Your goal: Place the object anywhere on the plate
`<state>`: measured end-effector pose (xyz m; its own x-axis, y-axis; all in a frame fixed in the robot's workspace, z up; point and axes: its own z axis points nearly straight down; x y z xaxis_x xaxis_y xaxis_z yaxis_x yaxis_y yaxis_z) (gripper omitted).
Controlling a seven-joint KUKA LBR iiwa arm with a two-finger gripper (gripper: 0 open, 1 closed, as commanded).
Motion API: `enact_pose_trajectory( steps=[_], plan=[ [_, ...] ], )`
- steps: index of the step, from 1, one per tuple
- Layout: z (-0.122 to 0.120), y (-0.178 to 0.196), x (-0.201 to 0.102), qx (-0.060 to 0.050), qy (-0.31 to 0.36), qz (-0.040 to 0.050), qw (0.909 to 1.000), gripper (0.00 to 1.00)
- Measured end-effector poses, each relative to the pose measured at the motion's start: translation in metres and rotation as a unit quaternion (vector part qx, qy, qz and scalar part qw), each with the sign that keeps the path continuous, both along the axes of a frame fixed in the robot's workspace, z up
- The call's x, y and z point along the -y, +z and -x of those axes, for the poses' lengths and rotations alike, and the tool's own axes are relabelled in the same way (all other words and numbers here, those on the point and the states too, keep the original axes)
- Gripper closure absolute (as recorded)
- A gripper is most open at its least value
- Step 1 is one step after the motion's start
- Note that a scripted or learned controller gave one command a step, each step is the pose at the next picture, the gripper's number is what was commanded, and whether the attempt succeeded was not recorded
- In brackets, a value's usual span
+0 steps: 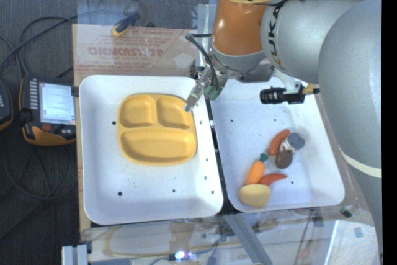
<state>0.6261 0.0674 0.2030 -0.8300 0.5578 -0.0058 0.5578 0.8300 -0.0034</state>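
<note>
Yellow plastic forms the plate (156, 128), a tray with two small compartments at the far side and one long compartment at the near side, and it is seen lying in the left bin (99, 195), toward that bin's far half. The gripper (197, 95) is found above the plate's far right corner, close to the ridge where the two bins meet. Its fingers (192, 100) are seen as a thin pale tip pointing down and to the left; how far they are parted cannot be told, and nothing can be made out between them.

The objects are gathered in the right bin (310, 189), toward its near half, well apart from the plate. A pale yellow rounded piece (254, 195) lies nearest the front rim. Just beside it, a carrot (255, 170) with a green top is seen, and a red chilli-like piece (272, 179) lies touching or almost touching both. Farther back, an orange-red piece (278, 141), a brown piece (284, 159) and a grey round piece (295, 141) are clustered together.

Beyond the bins, a brown cardboard sheet (124, 53) is laid on the desk (273, 239), and a handheld pendant with a screen (49, 110) rests on the floor at the left.
</note>
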Motion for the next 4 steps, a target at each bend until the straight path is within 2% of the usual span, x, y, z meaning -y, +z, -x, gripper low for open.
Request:
enact_pose_trajectory(
  steps=[1, 2, 3, 4],
  plan=[
    [0.000, 0.000, 0.000, 0.000, 0.000, 0.0006, 1.0000, 0.00],
    [-0.001, 0.009, 0.000, 0.001, 0.000, 0.0018, 1.0000, 1.00],
    [-0.001, -0.064, -0.075, -0.002, 0.050, -0.0027, 0.9987, 1.00],
    [-0.001, -0.064, -0.075, -0.001, 0.050, -0.0027, 0.9987, 0.00]
  ],
)
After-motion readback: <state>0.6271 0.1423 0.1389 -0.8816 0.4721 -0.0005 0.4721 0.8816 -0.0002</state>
